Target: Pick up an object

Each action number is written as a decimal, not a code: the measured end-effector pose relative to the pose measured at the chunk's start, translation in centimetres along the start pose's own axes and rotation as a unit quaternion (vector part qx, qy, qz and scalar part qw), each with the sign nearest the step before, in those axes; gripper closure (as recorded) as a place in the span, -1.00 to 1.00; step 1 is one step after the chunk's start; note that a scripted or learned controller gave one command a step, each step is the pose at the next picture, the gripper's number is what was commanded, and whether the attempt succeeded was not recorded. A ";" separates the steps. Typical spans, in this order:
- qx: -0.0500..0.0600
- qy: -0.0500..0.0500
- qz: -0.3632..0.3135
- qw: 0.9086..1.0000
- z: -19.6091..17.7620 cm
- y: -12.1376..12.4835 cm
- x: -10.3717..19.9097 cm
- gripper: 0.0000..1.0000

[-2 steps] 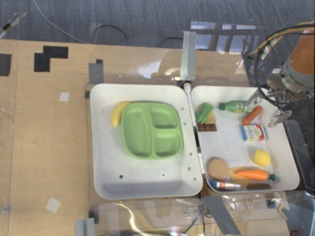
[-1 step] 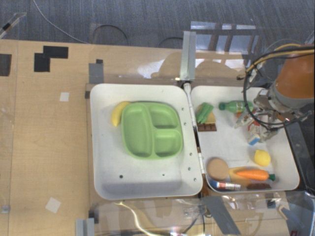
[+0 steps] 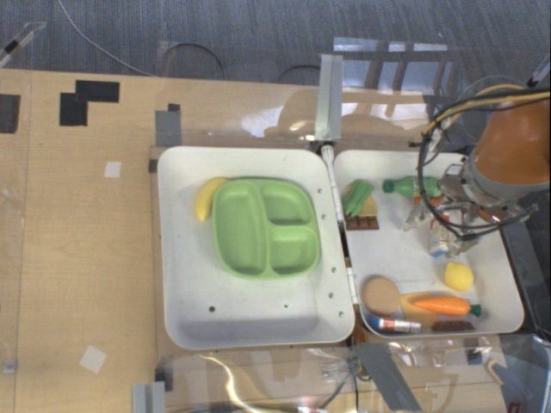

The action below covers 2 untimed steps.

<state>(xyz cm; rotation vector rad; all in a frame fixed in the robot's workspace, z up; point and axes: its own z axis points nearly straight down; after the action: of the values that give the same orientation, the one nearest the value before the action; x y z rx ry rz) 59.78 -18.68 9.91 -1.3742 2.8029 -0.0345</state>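
Note:
My gripper (image 3: 441, 231) hangs low over the right side of the right bin (image 3: 389, 252), under the orange wrist band and a tangle of cables. Just below it lies a yellow lemon (image 3: 459, 276). A green bottle (image 3: 403, 185) lies at the bin's back, to the gripper's upper left. An orange carrot (image 3: 441, 305) rests near the front wall, beside a tan round object (image 3: 380, 296). I see nothing held in the gripper.
A green leafy item (image 3: 358, 196) and a brown bar (image 3: 362, 223) sit by the divider. A marker (image 3: 398, 323) lies along the front wall. The left bin (image 3: 185, 317) bears a green divided plate (image 3: 263, 228) with a banana (image 3: 207, 198) beside it.

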 end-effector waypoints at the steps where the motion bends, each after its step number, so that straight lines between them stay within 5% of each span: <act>1: -0.005 -0.001 -0.131 0.991 0.5 6.4 7.4 -1.00; 2: -0.002 -0.002 -0.037 0.999 0.3 10.1 3.7 -1.00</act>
<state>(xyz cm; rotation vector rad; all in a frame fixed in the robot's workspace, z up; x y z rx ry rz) 49.51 -15.46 9.24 -1.4772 2.7499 -0.0270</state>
